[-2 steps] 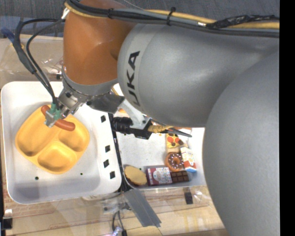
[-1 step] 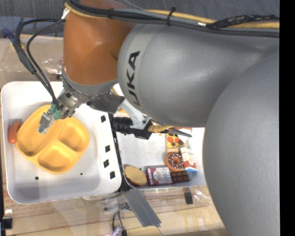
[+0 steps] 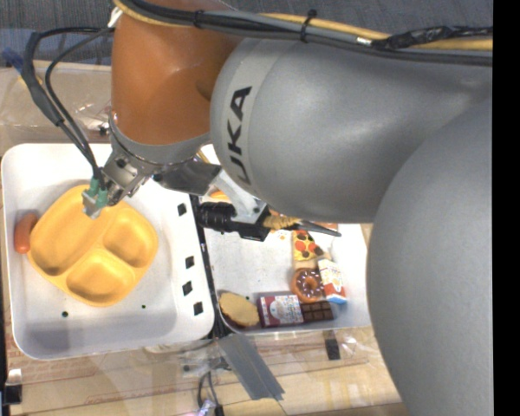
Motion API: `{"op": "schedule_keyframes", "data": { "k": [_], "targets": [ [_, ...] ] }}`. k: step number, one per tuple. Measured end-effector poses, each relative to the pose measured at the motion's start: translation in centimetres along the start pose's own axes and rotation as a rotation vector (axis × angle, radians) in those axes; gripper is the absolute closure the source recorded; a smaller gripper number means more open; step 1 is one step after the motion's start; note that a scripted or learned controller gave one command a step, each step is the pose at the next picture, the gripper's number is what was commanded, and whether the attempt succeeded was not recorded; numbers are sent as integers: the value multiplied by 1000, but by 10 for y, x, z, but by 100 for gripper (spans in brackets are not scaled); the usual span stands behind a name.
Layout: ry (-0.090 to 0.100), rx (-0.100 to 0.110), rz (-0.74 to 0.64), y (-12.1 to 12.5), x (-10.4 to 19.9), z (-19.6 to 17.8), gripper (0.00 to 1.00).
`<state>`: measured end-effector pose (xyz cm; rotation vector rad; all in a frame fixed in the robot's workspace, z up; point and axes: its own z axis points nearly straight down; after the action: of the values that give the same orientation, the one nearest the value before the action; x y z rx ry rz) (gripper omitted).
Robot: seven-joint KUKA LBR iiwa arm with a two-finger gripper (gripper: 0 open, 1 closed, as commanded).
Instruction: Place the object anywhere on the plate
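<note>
Gripper [image 3: 97, 199] hovers over upper left section of yellow plate [image 3: 95, 251] in left bin [image 3: 35, 336], small green object [image 3: 94, 200] pinched between fingers; plate directly beneath.

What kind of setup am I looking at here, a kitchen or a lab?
Most likely a robotics lab bench: a KUKA arm reaches over two white bins, one bearing a yellow sectioned plate, the other toy foods such as a donut.

One fixed camera looks down at a slant on the table [image 3: 35, 380] and takes in both white bins [image 3: 35, 336]. It sits close: the arm [image 3: 347, 120], reaching in from the right, looms huge across the upper right.
</note>
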<state>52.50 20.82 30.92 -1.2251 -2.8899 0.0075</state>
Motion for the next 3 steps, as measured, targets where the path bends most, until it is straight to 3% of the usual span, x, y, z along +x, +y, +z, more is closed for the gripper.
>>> {"op": "schedule_keyframes", "data": {
  "k": [1, 2, 3],
  "targets": [
    [0, 1, 233, -37, 32, 45, 100],
    [1, 5, 275, 17, -28, 120, 100],
    [-1, -7, 301, -8, -39, 48, 100]
  ]
}}
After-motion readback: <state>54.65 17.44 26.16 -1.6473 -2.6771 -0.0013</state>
